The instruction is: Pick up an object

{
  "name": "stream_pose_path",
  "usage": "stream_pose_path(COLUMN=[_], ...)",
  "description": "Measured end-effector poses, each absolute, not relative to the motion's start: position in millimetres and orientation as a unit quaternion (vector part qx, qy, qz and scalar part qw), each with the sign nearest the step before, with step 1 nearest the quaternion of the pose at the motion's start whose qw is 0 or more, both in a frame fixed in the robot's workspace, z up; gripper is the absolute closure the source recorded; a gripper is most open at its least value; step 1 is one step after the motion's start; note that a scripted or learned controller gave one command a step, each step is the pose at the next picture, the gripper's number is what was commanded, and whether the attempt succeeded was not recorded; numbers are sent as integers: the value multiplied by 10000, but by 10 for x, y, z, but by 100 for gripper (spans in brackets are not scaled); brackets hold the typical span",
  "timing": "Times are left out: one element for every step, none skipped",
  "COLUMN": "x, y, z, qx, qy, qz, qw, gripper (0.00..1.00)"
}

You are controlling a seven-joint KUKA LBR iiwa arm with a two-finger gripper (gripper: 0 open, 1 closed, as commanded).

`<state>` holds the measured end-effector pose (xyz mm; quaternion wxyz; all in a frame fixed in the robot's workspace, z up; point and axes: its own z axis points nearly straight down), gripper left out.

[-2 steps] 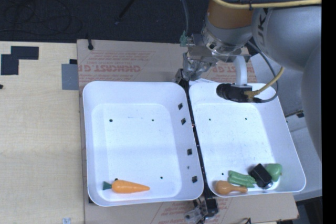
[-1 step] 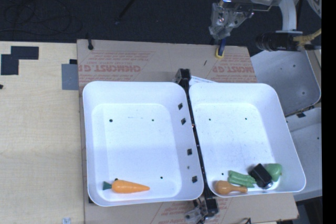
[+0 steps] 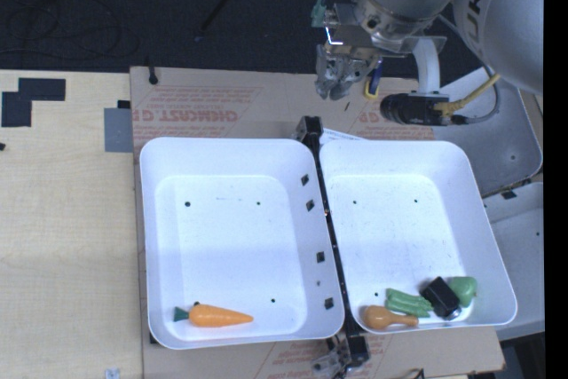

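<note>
While nothing is yet gripped, the task's candidates lie along the near edge of the two bins. Nearest, in the left bin [image 3: 160,169], an orange carrot [image 3: 220,316] with a green stub lies flat beside the front wall, on its own with bare floor around it. In the right bin [image 3: 475,182], a small cluster crowds the near right corner: a tan pear-shaped piece [image 3: 388,318], a green bean-like piece [image 3: 408,303] just beside it, a black block [image 3: 440,296] leaning against them, and a rounded green item [image 3: 462,287] touching the block. These four sit too close together for me to say which overlaps which.

Farther back, both bin floors are bare, and a black hinge strip [image 3: 321,222] runs between the bins. Beyond their far rims lies a brown cardboard sheet [image 3: 222,106] on the bench [image 3: 62,217].

Farthest off, the claw [image 3: 342,84] hangs above the cardboard, behind the far rim and well apart from every object. Its tips look empty; whether they are spread or closed I cannot tell.

I judge this the approach step, before any descent. The next move calls for travelling forward over one bin and lowering near the front wall. The lone carrot looks the easier target; the cluster risks a grasp that nudges neighbours or closes on the bin wall.
</note>
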<state>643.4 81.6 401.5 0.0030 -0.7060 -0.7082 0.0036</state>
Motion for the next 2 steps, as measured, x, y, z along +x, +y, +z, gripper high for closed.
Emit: stream_pose_path(x=[6354,6190], y=[1422,1773], z=[3738,3889], qx=[-7050,-7057], qy=[-7092,-7085], qz=[26,6], qw=[27,9], gripper=[100,100])
